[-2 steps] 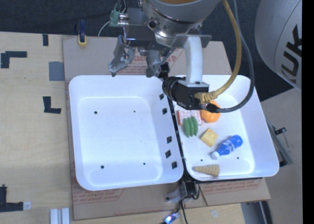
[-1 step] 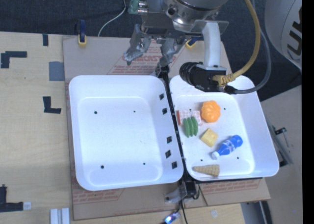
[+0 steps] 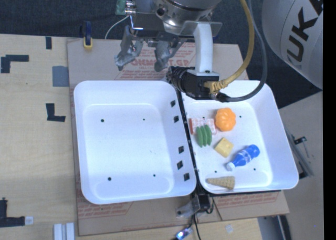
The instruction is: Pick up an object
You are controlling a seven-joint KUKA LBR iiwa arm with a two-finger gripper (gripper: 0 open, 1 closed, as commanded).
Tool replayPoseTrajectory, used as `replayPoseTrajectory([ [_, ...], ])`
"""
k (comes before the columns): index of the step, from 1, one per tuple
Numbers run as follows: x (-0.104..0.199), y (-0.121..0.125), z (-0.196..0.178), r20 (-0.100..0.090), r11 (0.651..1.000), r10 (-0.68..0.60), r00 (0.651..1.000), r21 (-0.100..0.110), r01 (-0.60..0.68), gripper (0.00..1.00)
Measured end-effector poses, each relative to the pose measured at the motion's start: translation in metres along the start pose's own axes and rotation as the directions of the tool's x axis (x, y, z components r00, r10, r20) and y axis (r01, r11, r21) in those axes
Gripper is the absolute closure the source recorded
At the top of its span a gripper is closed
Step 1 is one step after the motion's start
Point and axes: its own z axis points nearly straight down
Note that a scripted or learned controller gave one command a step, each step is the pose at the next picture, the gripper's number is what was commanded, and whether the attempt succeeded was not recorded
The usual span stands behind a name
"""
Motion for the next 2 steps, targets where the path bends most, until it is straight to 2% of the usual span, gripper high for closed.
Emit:
replayPoseTrajectory([
  [2, -0.0005, 0.0004, -0.0199, 0.002, 1.000, -0.001, 1.000, 0.001, 0.001, 1.00],
])
